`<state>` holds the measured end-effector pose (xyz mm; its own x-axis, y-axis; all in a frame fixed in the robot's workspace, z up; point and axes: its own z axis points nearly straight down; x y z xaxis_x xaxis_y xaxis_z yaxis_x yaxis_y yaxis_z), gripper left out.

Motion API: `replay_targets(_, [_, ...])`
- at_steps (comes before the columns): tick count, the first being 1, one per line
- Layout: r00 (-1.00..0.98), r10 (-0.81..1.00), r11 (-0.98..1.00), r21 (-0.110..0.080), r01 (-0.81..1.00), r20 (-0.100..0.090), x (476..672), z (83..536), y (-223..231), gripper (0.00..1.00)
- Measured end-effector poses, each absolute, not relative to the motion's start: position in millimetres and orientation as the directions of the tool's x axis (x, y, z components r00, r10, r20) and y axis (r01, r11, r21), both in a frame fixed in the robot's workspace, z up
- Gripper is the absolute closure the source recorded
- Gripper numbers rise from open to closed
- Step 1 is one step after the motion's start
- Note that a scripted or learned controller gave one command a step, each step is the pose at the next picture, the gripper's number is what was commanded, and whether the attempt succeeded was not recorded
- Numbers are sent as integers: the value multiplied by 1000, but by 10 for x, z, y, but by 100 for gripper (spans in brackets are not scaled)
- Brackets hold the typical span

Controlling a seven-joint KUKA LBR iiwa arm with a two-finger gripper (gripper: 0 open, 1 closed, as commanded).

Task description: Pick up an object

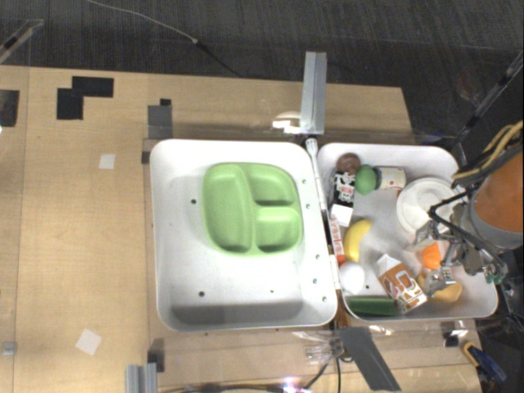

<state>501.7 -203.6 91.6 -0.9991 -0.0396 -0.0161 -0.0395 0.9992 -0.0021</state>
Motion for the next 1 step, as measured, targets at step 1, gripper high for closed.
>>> replay_targets(1, [-998,-46,999,-9,-46,-36,5083,1063,-2031,100])
